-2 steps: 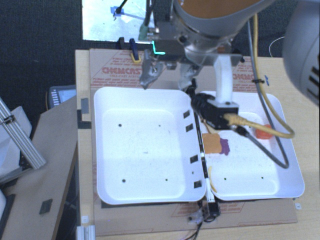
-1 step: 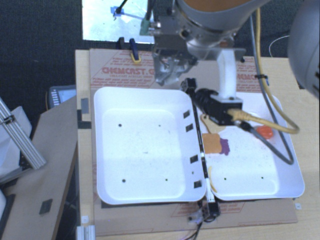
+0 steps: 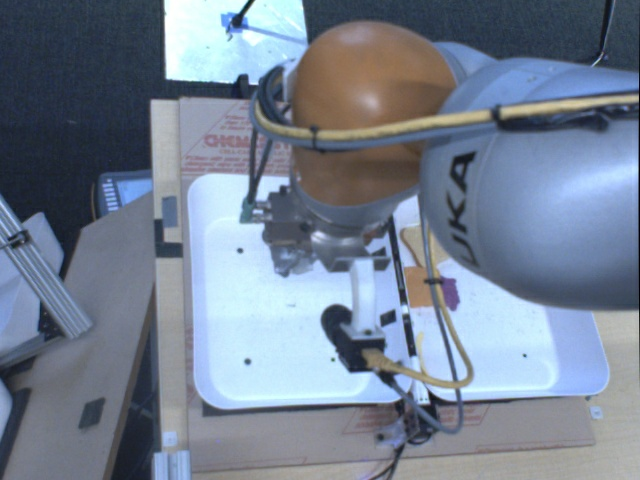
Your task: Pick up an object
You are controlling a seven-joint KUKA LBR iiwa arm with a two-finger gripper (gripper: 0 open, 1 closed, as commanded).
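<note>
Gripper (image 3: 290,236) low over the white bin (image 3: 225,308), centre of the frame, mostly buried under the wrist (image 3: 370,118); open or closed, impossible to tell. Nearest candidate, possibly a purple scrap (image 3: 447,292) beside an orange piece (image 3: 422,294), right of centre, apart from the gripper. Best to shift toward frame right, centre above one piece, descend straight, close only once astride it.

Bright, soft-focus, glare on arm (image 3: 370,78)
</note>
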